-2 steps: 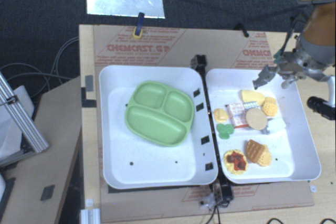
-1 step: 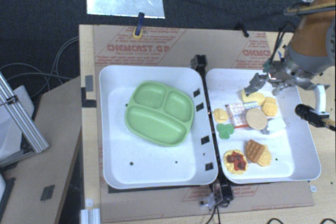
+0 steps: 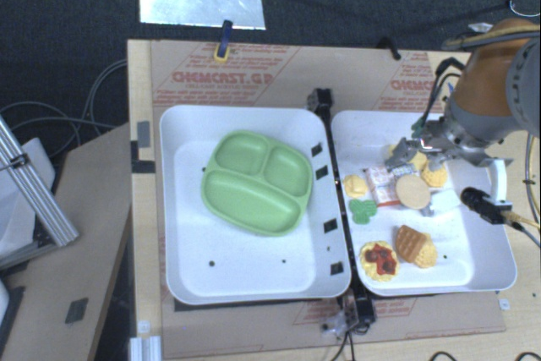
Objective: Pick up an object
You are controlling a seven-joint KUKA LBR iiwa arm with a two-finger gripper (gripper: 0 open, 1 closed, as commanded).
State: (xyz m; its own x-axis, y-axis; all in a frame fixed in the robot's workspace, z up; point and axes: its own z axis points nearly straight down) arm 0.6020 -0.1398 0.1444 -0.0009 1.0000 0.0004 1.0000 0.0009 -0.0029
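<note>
Gripper over right bin; its opening cannot be told.
Toy foods lie beneath: tan round disc, red-white packet, yellow pieces, green bit.

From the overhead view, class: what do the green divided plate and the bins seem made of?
Green divided plate: likely moulded plastic, matte; even colour, soft rounded ridges.
Left bin and right bin: probably thin plastic, smooth white with faint sheen and rolled rims.
</note>
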